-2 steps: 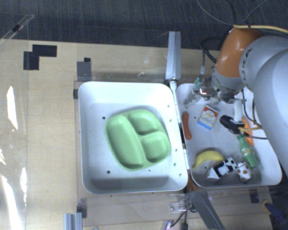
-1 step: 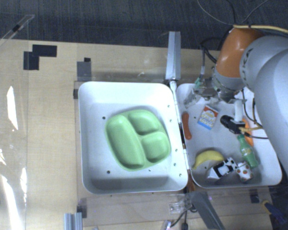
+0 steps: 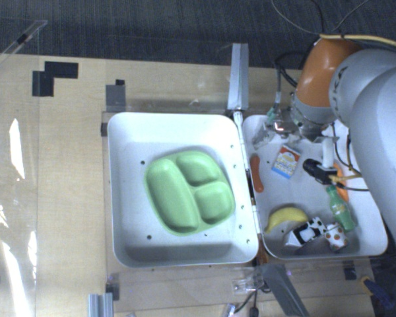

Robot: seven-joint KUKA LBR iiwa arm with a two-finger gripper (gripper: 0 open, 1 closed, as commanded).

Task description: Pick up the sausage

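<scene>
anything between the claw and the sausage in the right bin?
Camera view: bare white bin floor between the claw and the sausage. The small carton sits just right of that stretch, not in it.

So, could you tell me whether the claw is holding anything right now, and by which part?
Nothing is held: the claw hangs above the right bin's far corner, while the sausage lies untouched by the left wall.

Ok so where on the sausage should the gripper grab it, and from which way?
Probably at its middle, coming straight down. The sausage lies flat and slim in the right bin, running toward and away from the camera, close along that bin's left wall. Fingers would best close across its narrow width, though the wall side looks tight. The gripper sits near its far end.
</scene>
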